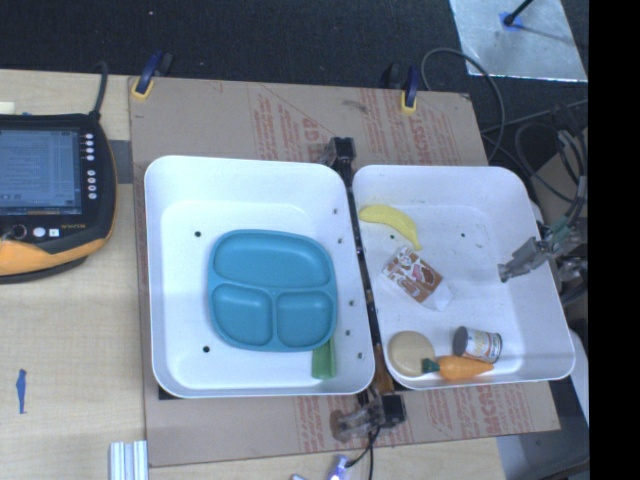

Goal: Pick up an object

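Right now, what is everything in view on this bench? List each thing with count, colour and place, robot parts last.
bins: 2, white, side by side on the cardboard sheet
divided plate: 1, blue, middle of the left bin
green block: 1, green, left bin, near right corner
banana: 1, yellow, right bin, far left part
snack packet: 1, brown and white, right bin, middle left
round disc: 1, cream, right bin, near left corner
carrot: 1, orange, right bin, near edge beside the disc
can: 1, lying on its side, right bin, just behind the carrot
control pendant: 1, black and orange, left of the bins
clamps: 2, blue and yellow, far edge of the cardboard
end effector: 1, grey, over the right bin's right side
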`<state>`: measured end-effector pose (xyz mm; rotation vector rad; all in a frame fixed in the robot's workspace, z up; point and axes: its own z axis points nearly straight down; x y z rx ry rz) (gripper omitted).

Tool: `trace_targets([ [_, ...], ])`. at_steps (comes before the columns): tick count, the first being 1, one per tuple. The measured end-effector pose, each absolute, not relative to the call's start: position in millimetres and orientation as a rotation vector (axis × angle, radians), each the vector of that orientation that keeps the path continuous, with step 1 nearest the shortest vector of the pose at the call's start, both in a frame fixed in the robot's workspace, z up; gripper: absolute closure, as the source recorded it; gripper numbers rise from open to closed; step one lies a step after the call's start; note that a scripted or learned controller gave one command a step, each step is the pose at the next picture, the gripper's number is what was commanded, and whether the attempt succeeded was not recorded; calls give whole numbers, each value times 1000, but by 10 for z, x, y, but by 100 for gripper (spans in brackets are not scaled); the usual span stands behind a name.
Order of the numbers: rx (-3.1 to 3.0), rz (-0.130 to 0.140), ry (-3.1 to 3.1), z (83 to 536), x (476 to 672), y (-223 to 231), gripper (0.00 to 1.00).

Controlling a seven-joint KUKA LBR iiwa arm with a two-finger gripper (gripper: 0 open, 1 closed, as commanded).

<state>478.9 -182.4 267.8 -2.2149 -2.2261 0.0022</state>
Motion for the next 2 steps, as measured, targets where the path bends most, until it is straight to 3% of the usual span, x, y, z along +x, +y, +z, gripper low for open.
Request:
trace_targets([
  [1,-2212,6,-2227,1678,5154,-1256,0],
  [2,-2211,7,-2226,912,5533,-1052,0],
])
